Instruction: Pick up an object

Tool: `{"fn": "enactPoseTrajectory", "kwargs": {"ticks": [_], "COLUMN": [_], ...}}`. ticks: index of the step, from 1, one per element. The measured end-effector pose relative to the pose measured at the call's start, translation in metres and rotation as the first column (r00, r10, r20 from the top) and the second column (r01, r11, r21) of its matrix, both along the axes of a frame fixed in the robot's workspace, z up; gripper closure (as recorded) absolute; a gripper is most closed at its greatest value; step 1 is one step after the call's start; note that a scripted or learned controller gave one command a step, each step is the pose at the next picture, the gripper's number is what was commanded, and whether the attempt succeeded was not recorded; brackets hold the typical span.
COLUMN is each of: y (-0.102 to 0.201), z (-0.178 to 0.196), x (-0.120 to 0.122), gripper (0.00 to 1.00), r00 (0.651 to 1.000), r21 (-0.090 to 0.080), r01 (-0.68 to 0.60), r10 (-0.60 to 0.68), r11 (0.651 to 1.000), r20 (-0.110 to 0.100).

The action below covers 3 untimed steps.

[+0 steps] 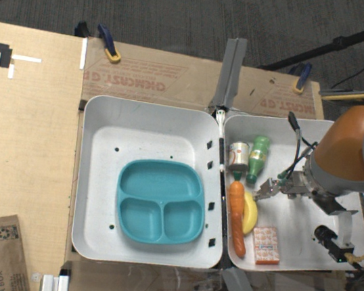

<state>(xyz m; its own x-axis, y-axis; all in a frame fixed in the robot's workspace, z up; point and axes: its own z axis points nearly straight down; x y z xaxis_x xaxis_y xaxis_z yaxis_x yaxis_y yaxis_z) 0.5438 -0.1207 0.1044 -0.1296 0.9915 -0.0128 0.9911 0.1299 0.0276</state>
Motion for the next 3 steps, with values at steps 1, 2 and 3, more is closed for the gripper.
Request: {"fn": "enactPoseTrajectory", "kwargs": {"ticks": [1,2,3], "y": [0.013,0.019,0.017], "z": [0.0,-0.003,-0.005], "x": [-0.017,-0.057,0.004], "gripper": [0.0,0.0,0.0], "r00": [0.996,0.978,1.0], "r21": [-0.012,-0.003,0.01], "r01": [-0.088,-0.208,0.005], "r10": [0.088,0.208,-0.005], "r11": [0.996,0.978,1.0], "r20": [0.006,-0.001,-0.016]}}
